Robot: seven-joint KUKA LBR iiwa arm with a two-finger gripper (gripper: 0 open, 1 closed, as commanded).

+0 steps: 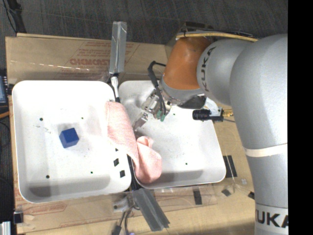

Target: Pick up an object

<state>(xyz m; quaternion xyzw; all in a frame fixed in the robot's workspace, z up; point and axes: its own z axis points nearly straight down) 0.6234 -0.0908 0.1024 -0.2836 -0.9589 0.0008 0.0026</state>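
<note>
A small blue cube (69, 137) lies in the left bin (29, 102), left of its centre. A pink cloth (133, 146) hangs over the wall shared by the two bins, with its bunched end down in the right bin (205, 151). My gripper (145, 112) is low in the right bin's upper-left part, pointing down and left toward the upper edge of the cloth and close beside it. Nothing shows as held. The orange band and the grey wrist hide the bin's back wall.
A grey bar (118, 48) stands up behind the joint between the bins, and another grey piece (149, 208) sticks out at the front. Brown cardboard (58, 53) lies under the bins. The arm's large grey body (259, 106) covers the right side.
</note>
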